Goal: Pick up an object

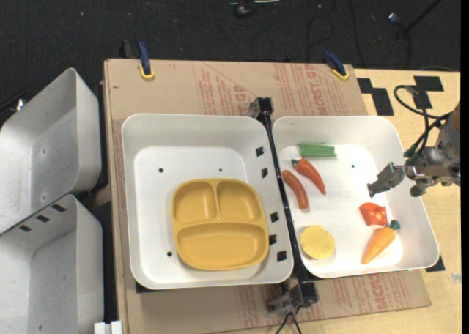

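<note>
The right bin (381, 131) holds several toy foods: a green piece (317, 150), a red chili (311, 173), a red-orange sausage (296, 188), a yellow round piece (317, 242), a small red pepper (374, 213) and an orange carrot (378, 244). My gripper (401, 182) hangs over the right side of this bin, just up and to the right of the red pepper. Its two dark fingers (382, 179) stand apart, open, with nothing between them.
The left bin (146, 142) holds a yellow divided plate (219, 223). A black divider (275, 179) runs between the bins. Spare white bins (44, 149) stand at the far left. Cables (414, 98) lie near the arm at the right.
</note>
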